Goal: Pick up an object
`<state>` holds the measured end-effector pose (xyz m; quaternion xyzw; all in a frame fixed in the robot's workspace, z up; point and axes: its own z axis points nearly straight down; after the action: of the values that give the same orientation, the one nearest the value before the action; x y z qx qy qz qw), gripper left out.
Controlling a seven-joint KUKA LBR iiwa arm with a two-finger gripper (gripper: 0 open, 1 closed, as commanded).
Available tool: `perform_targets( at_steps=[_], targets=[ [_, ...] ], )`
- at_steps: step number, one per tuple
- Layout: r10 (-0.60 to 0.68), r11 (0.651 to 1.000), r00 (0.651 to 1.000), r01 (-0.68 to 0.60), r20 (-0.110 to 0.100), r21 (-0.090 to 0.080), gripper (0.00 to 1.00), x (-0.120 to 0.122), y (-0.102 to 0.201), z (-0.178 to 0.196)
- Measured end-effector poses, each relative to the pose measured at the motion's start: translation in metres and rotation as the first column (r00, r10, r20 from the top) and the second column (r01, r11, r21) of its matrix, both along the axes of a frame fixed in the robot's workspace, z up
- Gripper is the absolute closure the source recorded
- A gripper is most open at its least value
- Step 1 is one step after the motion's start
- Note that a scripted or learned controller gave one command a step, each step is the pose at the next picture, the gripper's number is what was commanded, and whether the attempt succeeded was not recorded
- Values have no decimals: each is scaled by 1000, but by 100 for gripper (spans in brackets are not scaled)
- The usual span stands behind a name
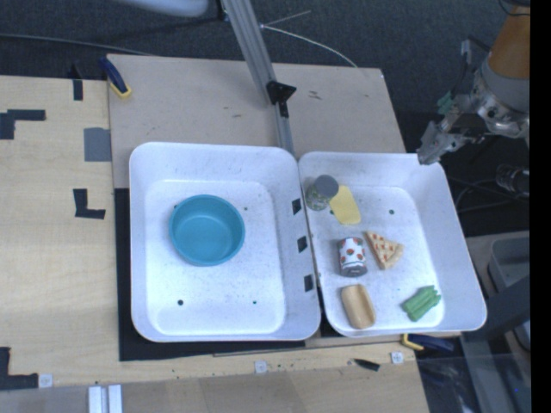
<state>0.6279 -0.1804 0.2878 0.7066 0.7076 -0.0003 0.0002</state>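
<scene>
Two white bins sit side by side on the counter (60, 256): the left bin (142, 312) holds a blue bowl (207, 230), and the right bin (456, 256) holds a grey cup (323, 190) touching a yellow piece (346, 206), a small can (351, 256) just beside a pizza slice (384, 250), a bread roll (357, 305) and a green piece (421, 303). Up at the right bin's far corner the pincer (428, 154) hangs above the rim with nothing in it, well apart from all the items; whether it is wide or narrow I cannot tell.
</scene>
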Motion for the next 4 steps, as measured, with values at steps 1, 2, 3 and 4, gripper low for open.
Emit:
perform_targets(
  at_steps=[1,2,3,4],
  targets=[
    [2,1000,1000,-2,-3,1,100,-23,45,-12],
    [2,1000,1000,-2,-3,0,100,-31,90,-27],
    [2,1000,1000,-2,-3,1,100,-42,132,-39],
    [6,1000,1000,-6,-3,2,100,-57,194,-40]
  ],
)
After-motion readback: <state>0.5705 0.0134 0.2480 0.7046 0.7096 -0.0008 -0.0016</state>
